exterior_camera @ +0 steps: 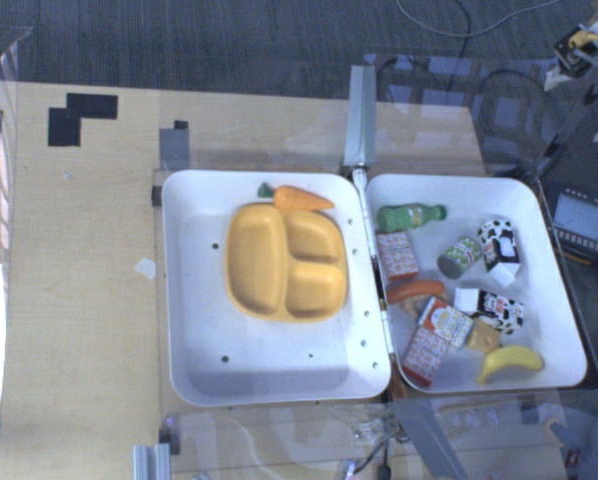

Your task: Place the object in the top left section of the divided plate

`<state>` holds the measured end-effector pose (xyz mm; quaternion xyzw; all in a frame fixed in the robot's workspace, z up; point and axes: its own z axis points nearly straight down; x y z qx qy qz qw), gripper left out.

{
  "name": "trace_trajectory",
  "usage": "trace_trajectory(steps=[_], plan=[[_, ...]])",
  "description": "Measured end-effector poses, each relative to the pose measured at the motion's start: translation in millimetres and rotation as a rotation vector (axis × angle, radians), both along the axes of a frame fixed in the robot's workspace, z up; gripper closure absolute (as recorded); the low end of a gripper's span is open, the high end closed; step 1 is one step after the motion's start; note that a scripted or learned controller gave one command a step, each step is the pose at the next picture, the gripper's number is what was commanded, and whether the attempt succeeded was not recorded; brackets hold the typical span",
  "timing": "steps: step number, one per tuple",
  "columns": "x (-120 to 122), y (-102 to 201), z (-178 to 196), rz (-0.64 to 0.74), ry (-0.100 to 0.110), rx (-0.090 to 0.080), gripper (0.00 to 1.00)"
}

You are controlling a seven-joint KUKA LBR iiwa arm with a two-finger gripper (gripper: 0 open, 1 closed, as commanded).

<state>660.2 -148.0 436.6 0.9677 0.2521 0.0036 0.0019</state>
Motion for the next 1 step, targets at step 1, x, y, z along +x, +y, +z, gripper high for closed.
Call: trace_trajectory(steps=[1], plan=[[-14.8,-11.3,-171.9,0.017,0.006,0.002,0.00]])
